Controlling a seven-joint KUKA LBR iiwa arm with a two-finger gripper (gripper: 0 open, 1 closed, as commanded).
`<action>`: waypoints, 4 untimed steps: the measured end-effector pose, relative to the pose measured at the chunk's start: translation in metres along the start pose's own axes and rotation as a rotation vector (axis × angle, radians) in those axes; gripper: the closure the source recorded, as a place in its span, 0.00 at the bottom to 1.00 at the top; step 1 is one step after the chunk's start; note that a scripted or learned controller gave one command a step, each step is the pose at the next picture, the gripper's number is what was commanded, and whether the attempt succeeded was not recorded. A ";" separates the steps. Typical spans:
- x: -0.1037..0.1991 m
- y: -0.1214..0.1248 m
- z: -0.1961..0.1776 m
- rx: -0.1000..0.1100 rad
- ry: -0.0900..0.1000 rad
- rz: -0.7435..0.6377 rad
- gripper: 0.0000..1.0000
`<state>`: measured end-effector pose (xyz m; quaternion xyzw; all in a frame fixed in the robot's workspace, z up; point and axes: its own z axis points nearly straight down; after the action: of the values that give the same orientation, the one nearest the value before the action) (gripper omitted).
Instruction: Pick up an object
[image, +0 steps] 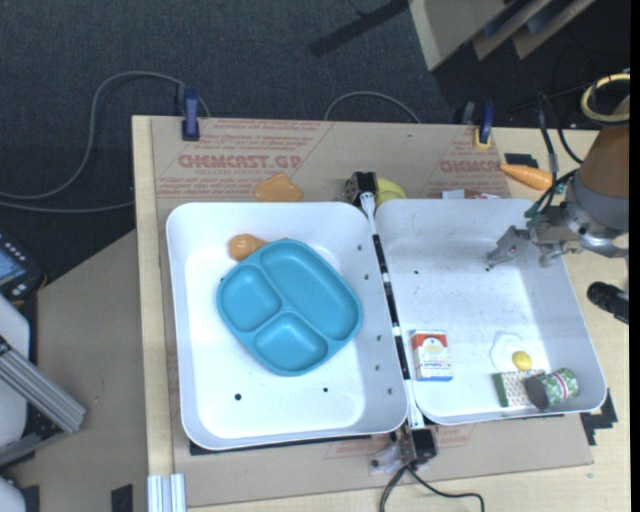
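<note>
The blue three-compartment plastic plate (288, 305) fills the middle of the left white bin (200, 390), an orange rounded piece (243, 245) tucked against its upper edge. The right white bin (460, 260) holds the smaller candidates near its lower edge — a red-and-white small carton (432, 356), a toy fried egg (514, 354), a green-banded little can (553, 387). The gripper (522, 246) hovers splayed wide over that bin's upper right, holding nothing — well apart from them, so it should best centre over the isolated carton before descending.

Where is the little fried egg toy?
The fried egg toy lies in the right bin, near its lower right corner, just above the small can and to the right of the red and white box.
</note>
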<state>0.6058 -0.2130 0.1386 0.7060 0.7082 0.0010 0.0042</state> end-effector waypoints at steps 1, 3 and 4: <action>-0.007 -0.115 0.054 0.012 0.016 0.004 0.00; -0.005 0.065 0.026 0.000 0.003 -0.002 0.00; -0.012 0.063 -0.058 -0.003 0.000 0.002 0.00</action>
<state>0.6683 -0.2245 0.1973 0.7068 0.7074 0.0022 0.0052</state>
